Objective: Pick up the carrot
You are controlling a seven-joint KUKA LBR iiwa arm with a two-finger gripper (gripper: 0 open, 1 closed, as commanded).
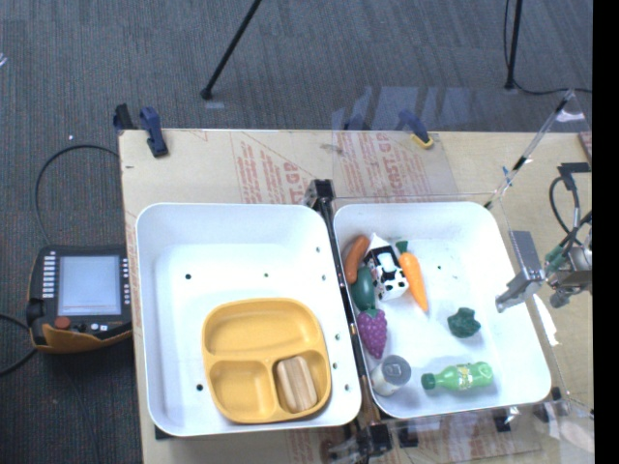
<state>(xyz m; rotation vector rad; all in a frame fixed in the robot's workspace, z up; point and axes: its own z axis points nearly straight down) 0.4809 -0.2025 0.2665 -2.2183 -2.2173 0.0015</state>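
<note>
The carrot (pixel 414 278), orange with a green top, lies in the upper middle of the right bin (pixel 503 249), pointing toward the front. It leans against a black-and-white cow toy (pixel 389 272) on its left. My gripper (pixel 544 283) hangs over the right bin's right rim, well to the right of the carrot and apart from it. It is partly cut off by the view's edge.
Also in the right bin are an orange sausage (pixel 355 254), a dark green vegetable (pixel 364 294), purple grapes (pixel 372 332), a grey can (pixel 393 370), a green bottle (pixel 458 377) and a broccoli piece (pixel 463 323). The left bin (pixel 164 259) holds a yellow divided plate (pixel 253 332) with bread (pixel 296 382).
</note>
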